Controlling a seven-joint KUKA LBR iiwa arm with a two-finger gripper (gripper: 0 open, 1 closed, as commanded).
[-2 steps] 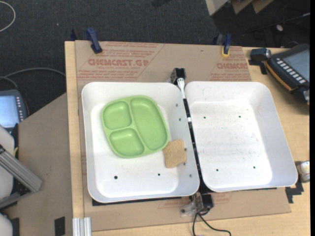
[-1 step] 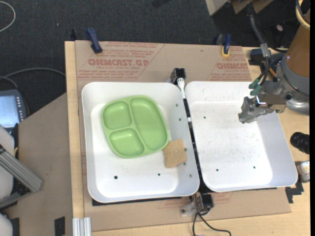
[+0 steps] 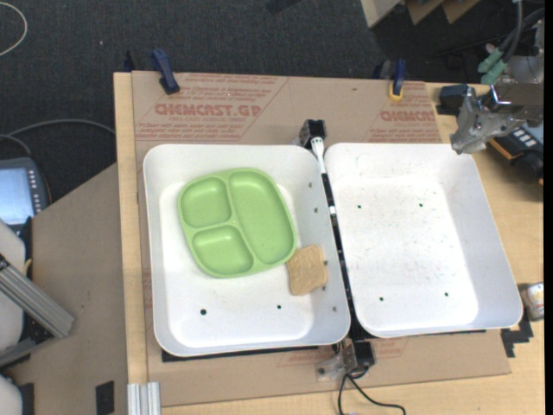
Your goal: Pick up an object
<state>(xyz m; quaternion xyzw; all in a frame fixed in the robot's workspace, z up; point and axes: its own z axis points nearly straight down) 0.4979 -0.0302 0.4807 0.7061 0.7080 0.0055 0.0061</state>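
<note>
A green plate (image 3: 236,223) with three compartments lies in the left white bin (image 3: 168,318). A tan, flat, square piece like a slice of toast (image 3: 307,270) rests just off the plate's lower right edge, near the bin's right wall. My gripper (image 3: 469,132) hangs at the far right corner of the right white bin (image 3: 484,309), over its rim, well away from both objects. It is small and partly mixed with cables and metal parts, and nothing shows in its hold.
Both bins sit on a brown cardboard sheet (image 3: 216,106) held by a blue clamp (image 3: 164,72) and another clamp (image 3: 397,80) at the back. A black bracket (image 3: 313,132) stands between the bins at the rear. The right bin's floor bears dark specks.
</note>
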